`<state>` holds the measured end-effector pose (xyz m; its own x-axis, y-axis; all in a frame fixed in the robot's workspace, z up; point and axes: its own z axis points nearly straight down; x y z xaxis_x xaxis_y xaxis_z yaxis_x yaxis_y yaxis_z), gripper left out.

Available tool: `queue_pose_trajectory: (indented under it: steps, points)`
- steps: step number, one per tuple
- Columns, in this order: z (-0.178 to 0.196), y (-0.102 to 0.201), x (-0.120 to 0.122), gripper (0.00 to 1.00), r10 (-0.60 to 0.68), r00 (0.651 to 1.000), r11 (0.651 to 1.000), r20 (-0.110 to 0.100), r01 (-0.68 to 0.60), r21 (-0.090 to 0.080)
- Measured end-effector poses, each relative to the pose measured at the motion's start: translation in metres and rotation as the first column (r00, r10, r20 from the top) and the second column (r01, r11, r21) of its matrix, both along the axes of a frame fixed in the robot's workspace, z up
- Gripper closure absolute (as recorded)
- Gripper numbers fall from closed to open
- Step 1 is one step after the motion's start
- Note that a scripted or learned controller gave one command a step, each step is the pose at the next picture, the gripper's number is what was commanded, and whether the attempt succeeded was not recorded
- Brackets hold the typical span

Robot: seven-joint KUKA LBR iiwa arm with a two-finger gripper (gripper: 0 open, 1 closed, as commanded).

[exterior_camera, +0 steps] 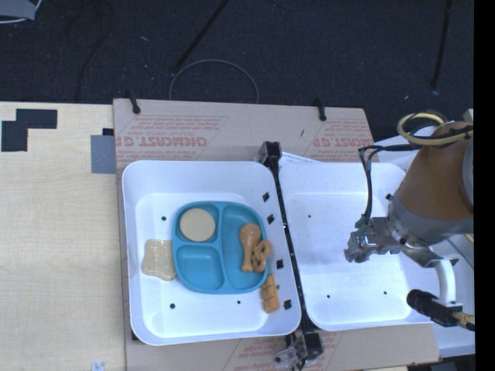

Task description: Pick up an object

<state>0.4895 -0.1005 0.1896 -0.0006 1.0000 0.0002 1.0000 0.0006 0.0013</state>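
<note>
Camera view is showing the claw (357, 250) hanging over the right bin (340, 315), grip impossible to tell, while the pretzel (254, 247) is lying well apart on the blue tray (203, 273) in the left bin (147, 315).

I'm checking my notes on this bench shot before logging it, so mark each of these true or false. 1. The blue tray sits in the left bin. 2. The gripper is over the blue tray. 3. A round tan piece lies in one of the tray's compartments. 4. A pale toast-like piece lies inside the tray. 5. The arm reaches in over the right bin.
1. True: the blue tray sits in the left bin.
2. False: the gripper is over the right bin, apart from the tray.
3. True: the round tan piece lies in the tray's upper-left compartment.
4. False: the pale toast-like piece lies on the bin floor by the tray's left edge.
5. True: the arm comes in from the right over that bin.
</note>
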Motion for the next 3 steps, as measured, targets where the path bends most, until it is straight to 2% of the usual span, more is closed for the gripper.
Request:
queue_pose_trajectory:
  steps: [1,3]
  points:
    - [0.022,-0.001,0.0,1.0,0.0,1.0,1.0,-0.002,0.0,0.0]
    - [0.042,0.103,0.014,1.0,0.003,1.0,1.0,-0.005,-0.003,0.001]
